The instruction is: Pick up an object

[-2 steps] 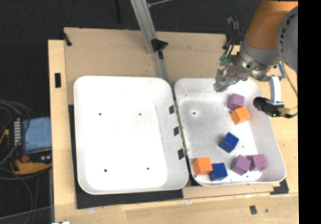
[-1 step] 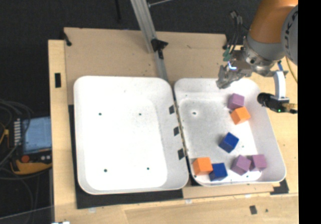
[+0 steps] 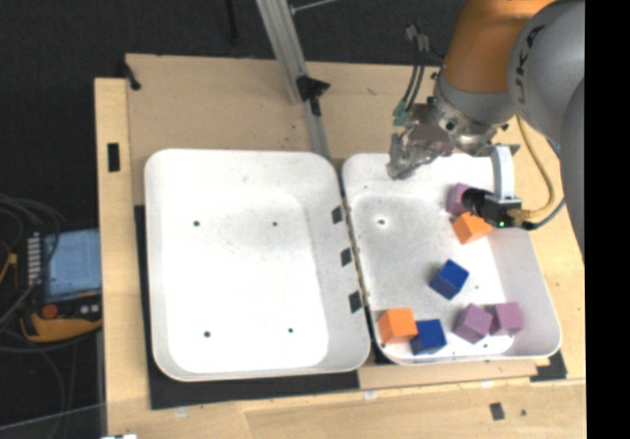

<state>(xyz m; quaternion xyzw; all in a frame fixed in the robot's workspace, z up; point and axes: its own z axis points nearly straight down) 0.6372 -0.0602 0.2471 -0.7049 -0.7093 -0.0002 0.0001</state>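
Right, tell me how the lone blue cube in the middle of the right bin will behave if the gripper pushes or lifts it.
The small blue cube looks solid with flat faces, so it should probably slide rather than roll. It sits alone on the right white bin, so a push likely meets nothing nearby. It seems rigid and light, so the two-finger gripper could probably pinch it without crushing it, though it may twist if gripped off-centre.
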